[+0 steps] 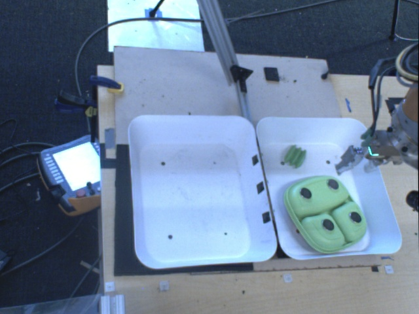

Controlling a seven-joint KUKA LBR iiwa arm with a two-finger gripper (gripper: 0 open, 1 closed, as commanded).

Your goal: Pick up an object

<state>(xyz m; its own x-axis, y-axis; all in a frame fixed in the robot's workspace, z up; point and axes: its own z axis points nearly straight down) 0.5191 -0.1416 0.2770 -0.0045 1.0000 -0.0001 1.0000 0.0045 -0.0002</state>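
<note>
Your hand (351, 159) hangs over the right edge of the right bin (386, 205), and from this slanted view you cannot tell whether it is apart or together; nothing is seen between its tips. Two candidates lie in that bin: a big light-green lobed piece (325, 213) with dark spots, near the front, and a small ribbed green piece (294, 156) toward the back, well apart from each other. The left bin (141, 195) offers you nothing to take. The small ribbed piece looks the easier fit, so come straight down over its middle and close across its narrow side. The large one is probably too broad; try an edge if you choose it. No readable writing or brand shows anywhere.
</note>
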